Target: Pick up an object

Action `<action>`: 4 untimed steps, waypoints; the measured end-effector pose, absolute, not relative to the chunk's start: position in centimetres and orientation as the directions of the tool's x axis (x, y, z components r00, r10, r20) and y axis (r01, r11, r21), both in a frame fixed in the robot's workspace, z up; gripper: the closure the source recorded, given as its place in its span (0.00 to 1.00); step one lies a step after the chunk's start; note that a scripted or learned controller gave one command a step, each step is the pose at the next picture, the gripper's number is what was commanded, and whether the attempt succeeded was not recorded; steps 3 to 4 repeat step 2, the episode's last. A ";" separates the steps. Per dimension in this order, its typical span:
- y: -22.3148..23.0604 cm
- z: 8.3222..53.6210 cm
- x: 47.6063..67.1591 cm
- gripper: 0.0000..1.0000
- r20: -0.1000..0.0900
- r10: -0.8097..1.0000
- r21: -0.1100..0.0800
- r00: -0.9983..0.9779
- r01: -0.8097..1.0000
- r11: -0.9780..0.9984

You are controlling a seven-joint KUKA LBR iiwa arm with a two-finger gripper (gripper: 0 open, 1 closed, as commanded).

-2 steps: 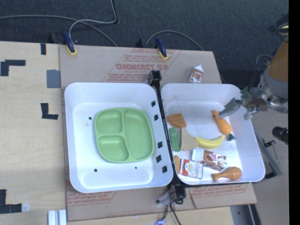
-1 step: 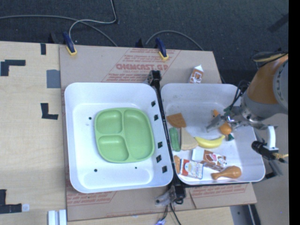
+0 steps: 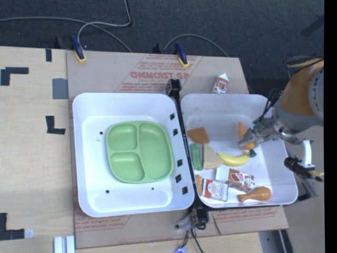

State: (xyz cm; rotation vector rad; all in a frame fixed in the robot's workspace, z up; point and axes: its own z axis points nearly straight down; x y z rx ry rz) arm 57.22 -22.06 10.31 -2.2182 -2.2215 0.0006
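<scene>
- Left bin [image 3: 84, 141]: holds a green divided plate [image 3: 140, 152], lying flat at centre.
- Right bin [image 3: 274, 162]: toy food crowded in its lower half; a yellow banana [image 3: 233, 159] near centre, a drumstick [image 3: 255, 194] at 5 o'clock, cartons [image 3: 221, 187] at 6 o'clock.
- Gripper [image 3: 249, 139]: low at the bin's 3 o'clock side, beside an orange carrot-like piece [image 3: 242, 129], just above the banana; cannot tell how the jaws stand.
- Risk: with items packed close, the jaws may nudge the banana or close on nothing.
</scene>
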 end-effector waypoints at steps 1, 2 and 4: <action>-15.4 17.7 60.7 1.00 0.000 1.000 0.001 -0.003 1.000 0.003; -6.5 18.4 63.5 1.00 0.002 1.000 -0.001 -0.004 1.000 0.004; -6.5 18.4 63.5 1.00 0.002 1.000 -0.001 -0.004 1.000 0.004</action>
